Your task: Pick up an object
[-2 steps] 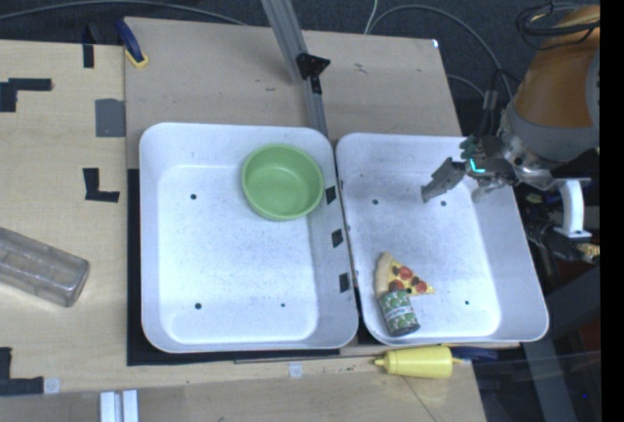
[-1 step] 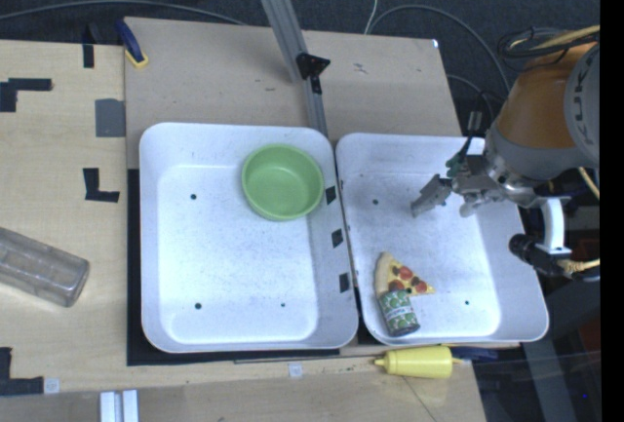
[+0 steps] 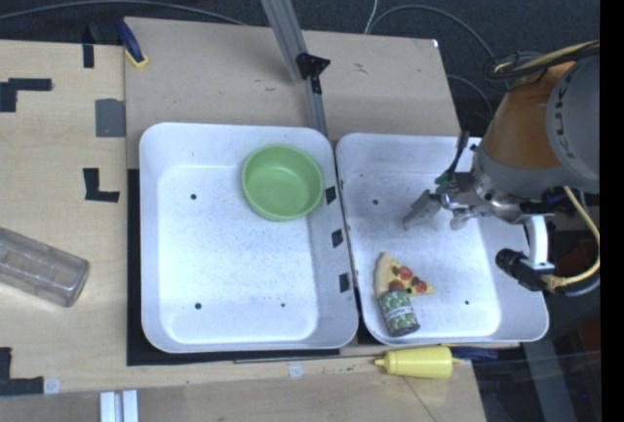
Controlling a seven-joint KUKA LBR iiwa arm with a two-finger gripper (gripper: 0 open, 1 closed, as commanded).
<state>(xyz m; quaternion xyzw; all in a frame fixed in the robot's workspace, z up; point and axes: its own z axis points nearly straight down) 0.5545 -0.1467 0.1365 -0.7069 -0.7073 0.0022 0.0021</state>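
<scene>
My gripper [image 3: 438, 212] hangs over the right bin [image 3: 390, 162], toward its right side, with its two fingers spread apart and nothing between them. A pizza slice toy [image 3: 402, 275] lies below and left of the gripper in the same bin. Touching the slice's lower end is a small green can [image 3: 399, 313] near the bin's front edge. A green bowl [image 3: 282, 181] sits upright in the left bin [image 3: 185, 254], at its upper right.
A yellow mustard bottle [image 3: 419, 362] lies on the bench just outside the right bin's front edge. A clear plastic cylinder [image 3: 39, 266] rests at the far left. A grey pole [image 3: 283, 11] slants up behind the bins.
</scene>
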